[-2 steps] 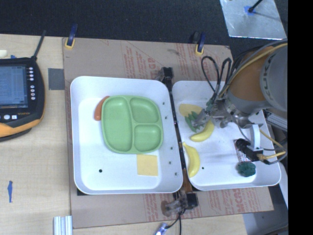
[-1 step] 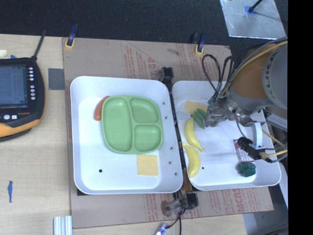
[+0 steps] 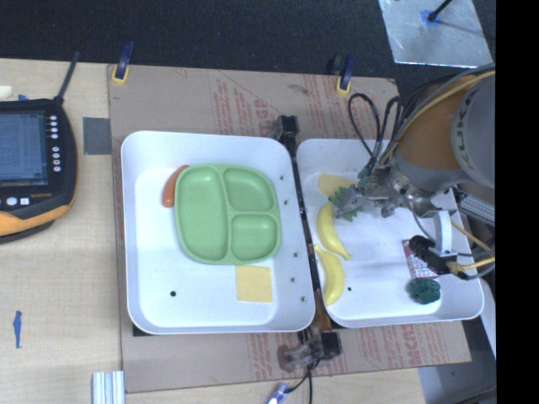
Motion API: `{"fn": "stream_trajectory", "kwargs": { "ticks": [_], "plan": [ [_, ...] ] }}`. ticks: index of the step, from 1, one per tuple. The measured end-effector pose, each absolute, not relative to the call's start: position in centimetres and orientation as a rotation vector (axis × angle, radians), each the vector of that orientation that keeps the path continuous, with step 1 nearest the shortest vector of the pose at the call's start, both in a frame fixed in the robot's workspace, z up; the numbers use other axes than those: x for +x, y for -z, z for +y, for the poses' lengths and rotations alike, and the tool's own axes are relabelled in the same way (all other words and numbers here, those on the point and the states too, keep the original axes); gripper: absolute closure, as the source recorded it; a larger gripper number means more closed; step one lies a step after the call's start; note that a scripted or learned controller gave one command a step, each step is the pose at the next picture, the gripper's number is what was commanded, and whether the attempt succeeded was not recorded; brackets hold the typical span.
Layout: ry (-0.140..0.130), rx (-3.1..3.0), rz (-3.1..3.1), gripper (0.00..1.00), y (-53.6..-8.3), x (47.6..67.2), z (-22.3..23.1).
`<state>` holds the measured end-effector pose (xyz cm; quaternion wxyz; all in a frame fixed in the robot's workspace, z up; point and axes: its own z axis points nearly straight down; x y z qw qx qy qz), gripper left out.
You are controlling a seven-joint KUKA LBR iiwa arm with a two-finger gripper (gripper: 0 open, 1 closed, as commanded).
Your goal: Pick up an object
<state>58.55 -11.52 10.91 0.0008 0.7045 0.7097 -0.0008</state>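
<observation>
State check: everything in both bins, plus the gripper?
Green tray: flat in left bin, partly covering an orange object.
Yellow square: flat, just below the tray.
Two bananas: lying end to end at right bin's left wall.
Dark green object: resting in right bin's lower right corner.
Gripper: low in right bin, over a green item.

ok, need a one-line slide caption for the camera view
KUKA arm's hand low in the right bin near two bananas; green divided plate and yellow square in the left bin.
</observation>
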Motion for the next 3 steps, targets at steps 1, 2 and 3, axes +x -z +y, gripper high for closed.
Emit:
{"fn": "stream_trajectory", "kwargs": {
  "ticks": [1,2,3],
  "plan": [
    [0.005,2.215,2.230,0.00,-9.3,61.3,-10.2],
    [0.007,2.214,2.231,1.00,-10.4,61.3,-10.3],
    [0.005,2.215,2.232,1.00,-19.2,55.1,-3.0]
  ]
}}
